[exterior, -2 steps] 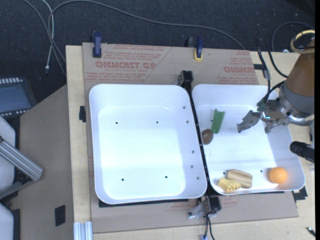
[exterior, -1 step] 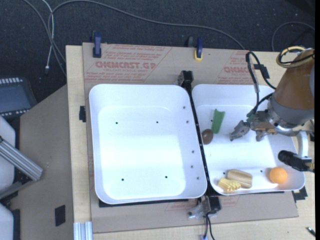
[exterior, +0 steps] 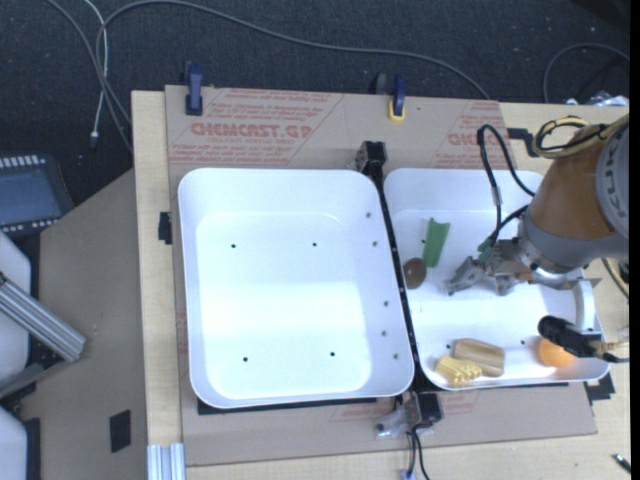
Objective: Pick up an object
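The right bin [exterior: 500, 183] holds a green oblong piece [exterior: 436, 243] standing near its left wall, with a small brown round thing [exterior: 414, 271] just below it. A tan bread-like block [exterior: 478, 353] and a yellow corn-like piece [exterior: 457, 370] lie at the front edge. An orange ball [exterior: 556, 355] rests at the front right. My gripper [exterior: 462, 276] hangs low over the middle of this bin, pointing left, right of the brown thing and apart from it. Its fingers stand open with nothing between them.
The left bin [exterior: 200, 268] sits beside the right one, with a black divider rail [exterior: 392, 268] between them. Both rest on a cardboard sheet [exterior: 270, 118] held by blue clamps. The arm's orange band [exterior: 575, 193] hangs over the right bin's right side.
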Robot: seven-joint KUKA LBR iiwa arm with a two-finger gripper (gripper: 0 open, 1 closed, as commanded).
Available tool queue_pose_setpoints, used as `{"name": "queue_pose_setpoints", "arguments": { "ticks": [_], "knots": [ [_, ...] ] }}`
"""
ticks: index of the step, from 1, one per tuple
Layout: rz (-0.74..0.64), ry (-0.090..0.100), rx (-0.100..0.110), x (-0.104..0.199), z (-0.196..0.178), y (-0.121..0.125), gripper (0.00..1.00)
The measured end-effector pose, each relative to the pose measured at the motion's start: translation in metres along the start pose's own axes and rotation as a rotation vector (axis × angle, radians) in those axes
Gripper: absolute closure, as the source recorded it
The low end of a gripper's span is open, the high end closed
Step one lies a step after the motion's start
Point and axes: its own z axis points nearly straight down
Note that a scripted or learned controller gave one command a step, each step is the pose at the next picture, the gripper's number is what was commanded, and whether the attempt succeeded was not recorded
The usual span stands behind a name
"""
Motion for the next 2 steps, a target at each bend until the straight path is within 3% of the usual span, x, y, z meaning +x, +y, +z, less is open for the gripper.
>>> {"name": "queue_pose_setpoints", "arguments": {
  "ticks": [1,2],
  "knots": [
    [0.0,-0.001,-0.005,0.0,-0.013,0.001,1.0],
    [-0.001,-0.002,-0.009,0.004,-0.075,0.001,1.0]
  ]
}}
